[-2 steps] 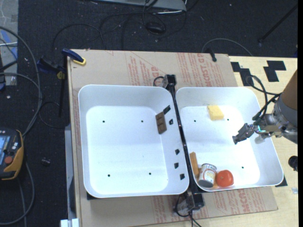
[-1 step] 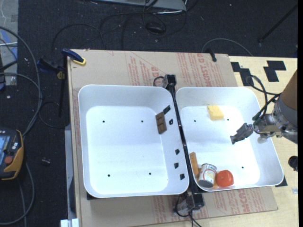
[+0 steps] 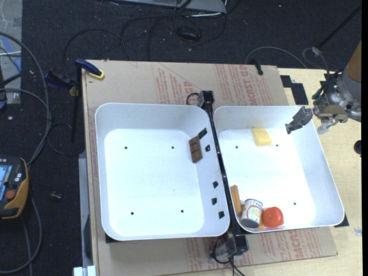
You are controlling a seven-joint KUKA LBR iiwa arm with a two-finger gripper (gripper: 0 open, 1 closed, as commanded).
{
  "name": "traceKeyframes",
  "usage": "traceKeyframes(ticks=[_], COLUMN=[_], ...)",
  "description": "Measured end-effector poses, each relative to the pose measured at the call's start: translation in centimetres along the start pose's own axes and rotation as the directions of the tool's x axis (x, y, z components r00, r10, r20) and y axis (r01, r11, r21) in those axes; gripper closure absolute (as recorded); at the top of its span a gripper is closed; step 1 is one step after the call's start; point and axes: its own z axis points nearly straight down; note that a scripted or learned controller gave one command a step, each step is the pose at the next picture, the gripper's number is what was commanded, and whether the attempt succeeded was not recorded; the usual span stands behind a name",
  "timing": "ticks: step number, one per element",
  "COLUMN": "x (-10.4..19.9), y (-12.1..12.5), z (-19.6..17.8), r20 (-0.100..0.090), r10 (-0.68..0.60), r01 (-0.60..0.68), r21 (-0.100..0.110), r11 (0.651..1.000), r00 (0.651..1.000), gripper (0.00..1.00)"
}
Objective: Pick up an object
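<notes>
My gripper hangs over the far right edge of the right bin, open, with nothing between its fingers. A yellow block lies in that bin's far part, a little left of the gripper. At the bin's near corner sit a red ball-like object, a small can on its side and an orange stick. A brown bar lies in the left bin, by its right wall.
The two bins meet at a dark divider with clips. Cardboard covers the bench beneath. A blue and yellow clamp sits at the bench's far left corner. Cables run across the floor beyond.
</notes>
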Motion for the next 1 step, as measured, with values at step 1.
traceKeyframes(ticks=[1], x=[-1.7], y=[5.73], z=[-1.28], r20=[0.0], r10=[0.0], r01=[0.0], r21=[0.001], r11=[1.0], r00=[1.0], gripper=[0.0])
